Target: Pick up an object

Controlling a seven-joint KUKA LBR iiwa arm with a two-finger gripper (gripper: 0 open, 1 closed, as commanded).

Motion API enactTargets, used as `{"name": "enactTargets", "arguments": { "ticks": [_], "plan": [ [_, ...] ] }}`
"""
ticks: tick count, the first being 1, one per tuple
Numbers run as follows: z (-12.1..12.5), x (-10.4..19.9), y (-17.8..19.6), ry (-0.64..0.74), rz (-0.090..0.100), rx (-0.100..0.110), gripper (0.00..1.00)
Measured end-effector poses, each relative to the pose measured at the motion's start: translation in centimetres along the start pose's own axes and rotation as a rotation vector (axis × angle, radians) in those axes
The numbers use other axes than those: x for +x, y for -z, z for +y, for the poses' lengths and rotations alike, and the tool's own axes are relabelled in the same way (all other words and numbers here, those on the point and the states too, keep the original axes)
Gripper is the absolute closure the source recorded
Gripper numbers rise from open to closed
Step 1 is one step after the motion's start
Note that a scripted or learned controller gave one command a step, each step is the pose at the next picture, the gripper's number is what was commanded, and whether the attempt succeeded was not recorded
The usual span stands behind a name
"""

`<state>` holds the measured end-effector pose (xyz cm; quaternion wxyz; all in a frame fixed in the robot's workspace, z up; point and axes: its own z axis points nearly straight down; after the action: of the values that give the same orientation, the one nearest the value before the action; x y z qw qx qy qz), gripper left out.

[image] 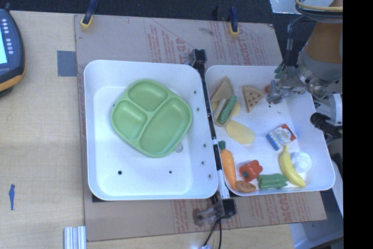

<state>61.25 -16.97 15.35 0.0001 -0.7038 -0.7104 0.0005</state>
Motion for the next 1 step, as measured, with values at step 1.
{"name": "enactTargets", "arguments": {
  "ticks": [1],
  "plan": [
    [-6.4, -0.18, 2.87, -0.007, 0.001, 0.005, 1.0]
  ]
}}
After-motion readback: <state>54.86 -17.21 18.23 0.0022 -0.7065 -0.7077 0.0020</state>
